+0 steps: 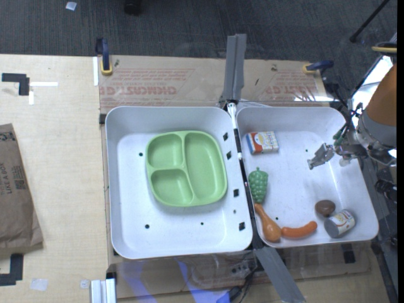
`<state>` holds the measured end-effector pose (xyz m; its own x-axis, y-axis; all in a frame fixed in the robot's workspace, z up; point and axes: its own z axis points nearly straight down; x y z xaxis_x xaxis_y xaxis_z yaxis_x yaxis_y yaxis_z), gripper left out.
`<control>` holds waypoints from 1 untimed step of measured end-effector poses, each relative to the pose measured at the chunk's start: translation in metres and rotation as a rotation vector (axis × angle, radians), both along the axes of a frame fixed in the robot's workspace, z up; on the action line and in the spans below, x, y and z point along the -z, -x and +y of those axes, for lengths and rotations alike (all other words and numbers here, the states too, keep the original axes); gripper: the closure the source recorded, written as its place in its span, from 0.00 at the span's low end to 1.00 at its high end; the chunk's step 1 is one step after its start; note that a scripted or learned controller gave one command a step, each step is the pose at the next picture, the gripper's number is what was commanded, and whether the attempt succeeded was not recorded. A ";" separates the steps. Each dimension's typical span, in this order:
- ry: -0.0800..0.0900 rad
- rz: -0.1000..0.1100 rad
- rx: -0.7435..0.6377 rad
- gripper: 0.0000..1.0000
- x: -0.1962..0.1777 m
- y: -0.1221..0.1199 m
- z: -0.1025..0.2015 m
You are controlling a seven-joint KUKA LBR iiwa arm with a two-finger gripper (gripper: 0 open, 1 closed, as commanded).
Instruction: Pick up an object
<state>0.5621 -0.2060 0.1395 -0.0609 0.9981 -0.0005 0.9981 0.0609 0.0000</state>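
Note:
The right bin (297, 124) holds several small objects. A white box with red and blue print (262, 142) lies near its back left. A green bunch of grapes (257, 185) rests by the left wall. At the front are an orange gourd (267, 225) and an orange sausage shape (299, 230). A brown lump (325, 207) and a tipped small can (340, 223) sit in the front right corner. My gripper (329, 158) hovers over the bin's right side, open, with nothing between its fingers, above and behind the brown lump.
The left bin (126, 188) holds a green divided plate (187, 167). A grey bar (235, 68) stands behind the divider between the bins. A brown paper bag (16, 188) lies on the bench at far left.

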 end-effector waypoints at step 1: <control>-0.001 0.002 0.117 0.00 -0.003 0.061 -0.012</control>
